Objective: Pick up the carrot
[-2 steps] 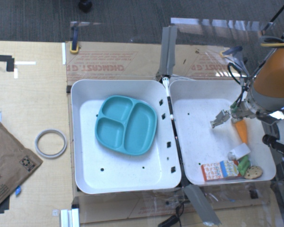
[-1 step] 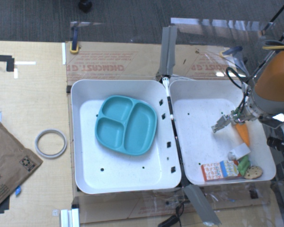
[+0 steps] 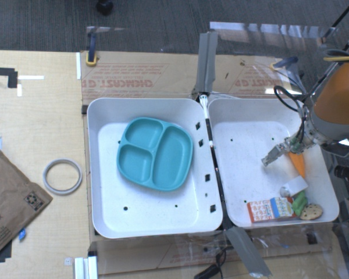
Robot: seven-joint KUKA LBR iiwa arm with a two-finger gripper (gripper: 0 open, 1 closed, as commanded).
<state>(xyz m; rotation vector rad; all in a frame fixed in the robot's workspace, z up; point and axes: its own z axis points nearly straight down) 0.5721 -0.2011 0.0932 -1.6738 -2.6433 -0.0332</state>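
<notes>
The carrot [image 3: 299, 164] is a short orange piece lying near the right wall of the right bin [image 3: 238, 156]. My gripper [image 3: 283, 151] hangs low over the bin, just left of the carrot's upper end and close against it. The wrist and cables cover the carrot's top. I cannot tell whether the gripper touches or holds the carrot.
Below the carrot lie a small white piece [image 3: 294, 186], a red and white carton [image 3: 269, 209], a green item [image 3: 299, 202] and a cookie [image 3: 310, 213]. A teal divided plate [image 3: 156, 153] sits in the left bin [image 3: 104, 173]. A tape ring [image 3: 62, 175] lies on the bench.
</notes>
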